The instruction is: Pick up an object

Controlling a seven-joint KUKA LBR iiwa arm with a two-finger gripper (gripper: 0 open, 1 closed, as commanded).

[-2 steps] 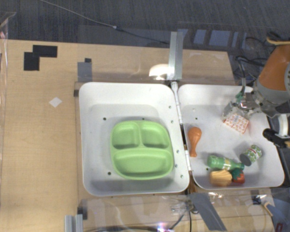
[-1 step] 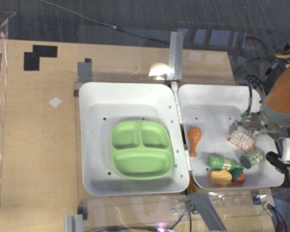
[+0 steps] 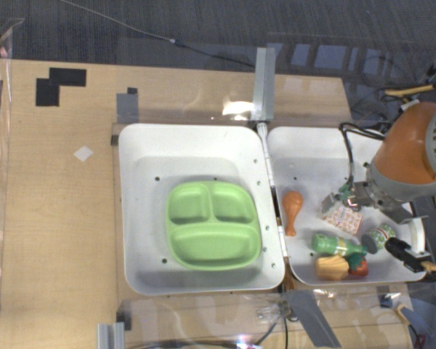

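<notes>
Over the right bin point(image 3: 305, 147), near its far right side, the claw point(image 3: 351, 195) hangs low beneath the orange band of the arm point(image 3: 410, 155). Its tips sit at the upper edge of a small flat packet point(image 3: 343, 217) with a red-and-white pattern, and from this slanted height I cannot tell whether the claw is spread or closed, or whether it touches the packet at all. Nothing is plainly lifted, so the pick looks not yet done; the grasp and the lift both seem to be left.

The packet, probably the target since it lies closest, rests flat on the bin floor with its corners turned like a diamond, so it has no strong long axis. Just left of it lies an orange carrot-shaped toy point(image 3: 292, 211), its long axis running almost straight up and down the view, thick end toward the far wall and thin end toward the near one. Below the packet a green bottle point(image 3: 337, 245) lies on its side, long axis left to right. A yellow piece point(image 3: 332, 267) sits touching a red piece point(image 3: 358, 269) near the front rim, and a small can point(image 3: 378, 237) lies tilted to the right of the bottle.

Across the divider, the left bin point(image 3: 142, 195) carries a green divided plate point(image 3: 214, 225), well apart from the claw.
</notes>
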